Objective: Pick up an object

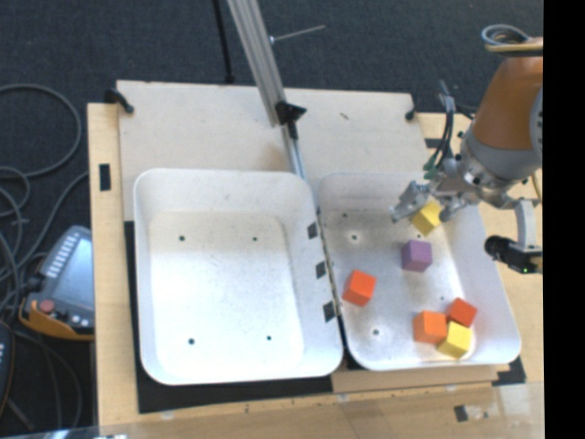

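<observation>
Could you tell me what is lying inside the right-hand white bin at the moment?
The right bin holds a purple cube, an orange cube, and a corner cluster: two orange cubes and a yellow one. The gripper holds another yellow cube, covering the floor beneath.

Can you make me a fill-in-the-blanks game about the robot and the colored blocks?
1. The robot's hand holds a block colored ____.
2. Just below it in the right bin sits a lone block colored ____.
3. The number of orange blocks lying in that bin is ____.
4. All the blocks are in the bin on the camera's ____ side.

Missing words: yellow, purple, three, right
</observation>
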`<control>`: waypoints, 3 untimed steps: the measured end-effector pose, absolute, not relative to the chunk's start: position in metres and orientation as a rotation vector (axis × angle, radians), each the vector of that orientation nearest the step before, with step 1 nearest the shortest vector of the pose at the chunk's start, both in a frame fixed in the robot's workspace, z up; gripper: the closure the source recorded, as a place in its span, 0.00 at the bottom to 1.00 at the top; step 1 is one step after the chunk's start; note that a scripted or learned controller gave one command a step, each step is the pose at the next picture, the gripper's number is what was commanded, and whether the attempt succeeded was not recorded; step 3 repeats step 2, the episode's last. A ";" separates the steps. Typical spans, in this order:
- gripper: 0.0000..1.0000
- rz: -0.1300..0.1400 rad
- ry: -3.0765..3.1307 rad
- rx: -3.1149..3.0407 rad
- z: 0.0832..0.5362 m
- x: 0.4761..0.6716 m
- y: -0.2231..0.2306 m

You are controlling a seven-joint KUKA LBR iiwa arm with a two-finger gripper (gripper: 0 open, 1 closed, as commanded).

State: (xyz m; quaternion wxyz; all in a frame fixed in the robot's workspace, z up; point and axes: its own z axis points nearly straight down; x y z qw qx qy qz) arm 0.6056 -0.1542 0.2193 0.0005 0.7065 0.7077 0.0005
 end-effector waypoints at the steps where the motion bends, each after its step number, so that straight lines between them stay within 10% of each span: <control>1: 0.00 0.002 2.222 2.219 0.219 0.606 -0.154; 2: 0.00 0.001 2.215 2.224 0.096 0.570 -0.211; 3: 0.00 0.001 2.215 2.224 0.096 0.570 -0.211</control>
